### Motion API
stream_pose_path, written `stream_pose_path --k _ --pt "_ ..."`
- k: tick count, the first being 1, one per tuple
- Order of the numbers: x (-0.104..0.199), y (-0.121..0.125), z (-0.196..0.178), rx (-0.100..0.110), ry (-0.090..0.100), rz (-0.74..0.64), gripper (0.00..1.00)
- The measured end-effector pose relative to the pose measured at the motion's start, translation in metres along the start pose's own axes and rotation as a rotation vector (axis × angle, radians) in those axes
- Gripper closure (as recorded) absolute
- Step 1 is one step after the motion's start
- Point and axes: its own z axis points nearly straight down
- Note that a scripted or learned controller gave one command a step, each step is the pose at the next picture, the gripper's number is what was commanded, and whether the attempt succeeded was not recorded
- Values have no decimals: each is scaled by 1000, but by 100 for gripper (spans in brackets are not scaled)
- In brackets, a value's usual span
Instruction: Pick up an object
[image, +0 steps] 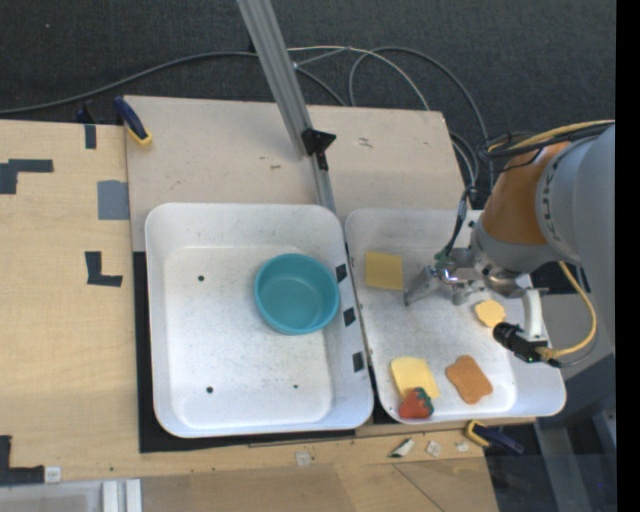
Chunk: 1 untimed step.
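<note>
Broadly, we see a tabletop (60, 230) carrying 2 white bins side by side. Our arm (560, 200) reaches over the right bin (540, 405), while the left bin (180, 330) holds 1 teal bowl (296, 292). Our gripper (425, 288) sits low in the right bin, just right of a pale yellow square block (383, 270); its jaws look spread with nothing between them, 1 finger pointing down-left toward the bin floor.

Near the bin's front edge lie a yellow piece (412, 374), an orange slice (468, 379) and a small red strawberry (416, 404) touching the yellow piece. A small yellow chunk (489, 313) sits just under the wrist.

We judge this as the approach step: nothing is grasped yet. The nearest candidate is the square block, so the next move would call for shifting left over it, lowering, and closing on it.
</note>
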Motion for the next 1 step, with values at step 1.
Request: stream_pose_path --k 1 --pt "1 0 -11 0 1 -2 100"
